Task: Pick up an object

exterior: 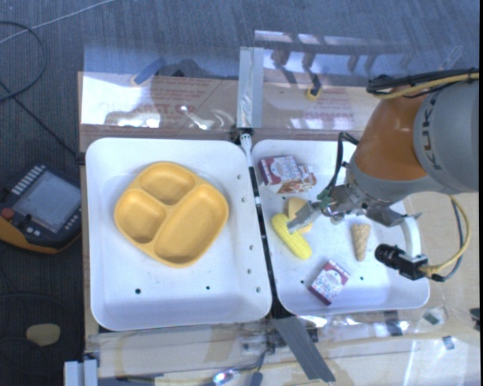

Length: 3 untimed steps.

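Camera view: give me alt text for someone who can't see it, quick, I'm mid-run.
The gripper reaches from the right into the right bin, low over a yellow corn cob, with a snack packet, an ice cream cone and a small red box around it. The left bin holds a yellow divided plate.

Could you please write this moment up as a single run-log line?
task: pick up an object | gripper: low in right bin, over corn cob | grasp: none visible | left bin: yellow divided plate

Yellow divided plate (171, 212), yellow corn cob (292, 237)
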{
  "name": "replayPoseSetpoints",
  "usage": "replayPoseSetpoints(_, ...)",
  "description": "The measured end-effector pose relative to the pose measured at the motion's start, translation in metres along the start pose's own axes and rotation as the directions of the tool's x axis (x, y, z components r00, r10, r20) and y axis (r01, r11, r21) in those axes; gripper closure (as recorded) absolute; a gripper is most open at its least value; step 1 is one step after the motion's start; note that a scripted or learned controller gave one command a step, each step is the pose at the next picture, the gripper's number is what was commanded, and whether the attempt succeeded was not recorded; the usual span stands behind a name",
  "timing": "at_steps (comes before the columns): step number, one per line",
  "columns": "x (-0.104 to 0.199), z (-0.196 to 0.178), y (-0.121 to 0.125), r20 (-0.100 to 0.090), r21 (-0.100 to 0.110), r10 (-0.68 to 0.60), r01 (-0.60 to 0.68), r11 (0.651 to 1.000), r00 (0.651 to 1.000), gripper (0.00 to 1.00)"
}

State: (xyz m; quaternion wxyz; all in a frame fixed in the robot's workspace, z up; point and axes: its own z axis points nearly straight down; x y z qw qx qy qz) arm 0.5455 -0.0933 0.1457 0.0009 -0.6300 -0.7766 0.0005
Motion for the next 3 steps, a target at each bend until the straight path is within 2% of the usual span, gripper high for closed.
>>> replayPoseSetpoints(1, -0.007, 0.055, -0.013, 0.004, -0.011, -0.095, 0.095, 0.995, 0.995, 0.00)
replayPoseSetpoints(2, -0.007, 0.043, -0.011, 0.005, -0.018, -0.094, 0.094, 0.995, 0.996, 1.00)
replayPoseSetpoints(3, 0.022, -0.037, -0.003, 0.001, 0.000, -0.012, 0.012, 1.000, 1.000, 1.00)
